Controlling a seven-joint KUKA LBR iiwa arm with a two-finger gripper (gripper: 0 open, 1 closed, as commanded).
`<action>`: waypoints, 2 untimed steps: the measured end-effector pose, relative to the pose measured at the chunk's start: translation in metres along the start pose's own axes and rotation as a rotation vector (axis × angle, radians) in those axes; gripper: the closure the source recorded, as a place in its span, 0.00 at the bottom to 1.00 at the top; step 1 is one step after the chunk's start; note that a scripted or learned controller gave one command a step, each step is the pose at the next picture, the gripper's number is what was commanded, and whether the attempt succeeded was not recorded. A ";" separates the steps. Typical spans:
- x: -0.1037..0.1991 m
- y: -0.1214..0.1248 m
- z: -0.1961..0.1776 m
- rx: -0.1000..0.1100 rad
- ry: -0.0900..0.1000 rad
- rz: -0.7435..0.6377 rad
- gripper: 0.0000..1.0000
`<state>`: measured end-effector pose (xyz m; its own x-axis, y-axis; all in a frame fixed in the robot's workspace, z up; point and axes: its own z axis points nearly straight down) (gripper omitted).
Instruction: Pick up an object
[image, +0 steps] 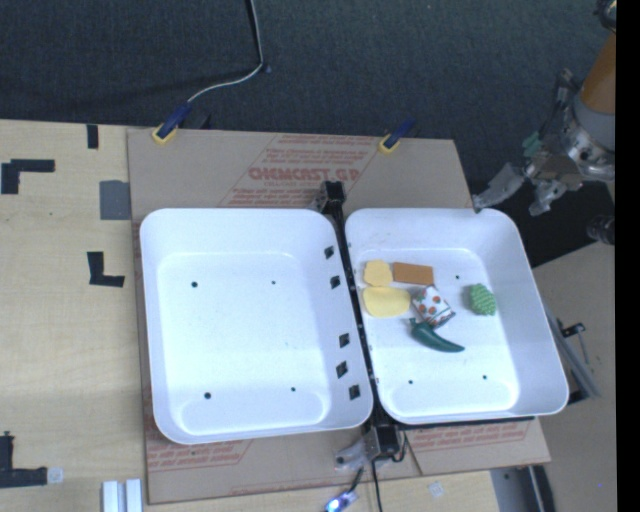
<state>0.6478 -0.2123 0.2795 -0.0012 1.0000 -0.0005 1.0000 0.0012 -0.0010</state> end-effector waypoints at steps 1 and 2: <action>0.024 0.019 -0.175 -0.020 -0.005 -0.004 0.00; 0.023 0.018 -0.173 -0.001 -0.003 -0.001 1.00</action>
<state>0.6663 -0.1888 0.4528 -0.0027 1.0000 -0.0035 1.0000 0.0027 0.0000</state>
